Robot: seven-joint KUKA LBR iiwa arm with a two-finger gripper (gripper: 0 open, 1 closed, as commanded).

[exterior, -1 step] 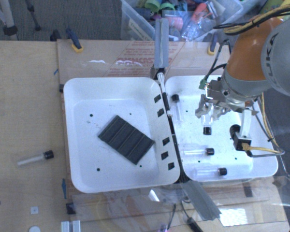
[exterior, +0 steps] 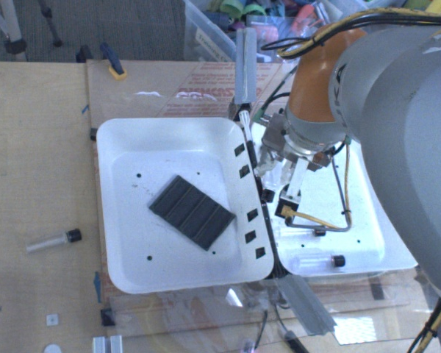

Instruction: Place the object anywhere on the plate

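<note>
arm [exterior: 316,87]: reaches in from view-right, orange band above the wrist, wrist pointing down over the right bin [exterior: 364,219].
jaws: low over the right bin's left half, close to the divider between the bins. The wrist hides the tips, so I can't tell how far open they are or whether they have anything.
object: clear tube [exterior: 314,261] with a black cap, lying flat in the right bin. It's nearer the camera than the jaws, slightly to view-right, and apart from them.
plate [exterior: 192,212]: dark grey ridged slab, flat in the left bin [exterior: 132,145], view-left of the jaws across the divider, turned on a diagonal. The tube is not on it.
second tube [exterior: 53,240]: probably the same type, lying on the surface [exterior: 29,160] far to view-left of the jaws, outside both bins.
tub of toys [exterior: 279,9]: beyond the jaws, at the back.
</note>
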